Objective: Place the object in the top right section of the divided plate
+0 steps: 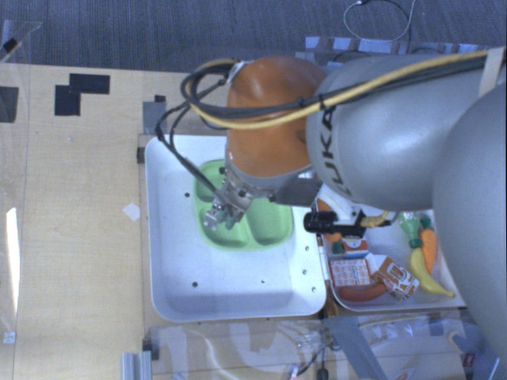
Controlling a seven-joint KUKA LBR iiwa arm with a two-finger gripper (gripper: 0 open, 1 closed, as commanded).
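Observation:
A light green divided plate [268,225] lies in the left white bin [182,283], partly hidden under the arm. My gripper [221,213] hangs low over the plate's left part, above its lower left compartment. The metal fingers point down at the plate, and I cannot make out any object between them. The plate's upper sections are mostly covered by the orange band and wrist.
The right bin [348,298] holds toy food: a banana [428,276], a carrot [428,246], a sausage [361,292] and small boxes [349,272]. The big grey arm covers most of that bin. Wooden bench lies to the left.

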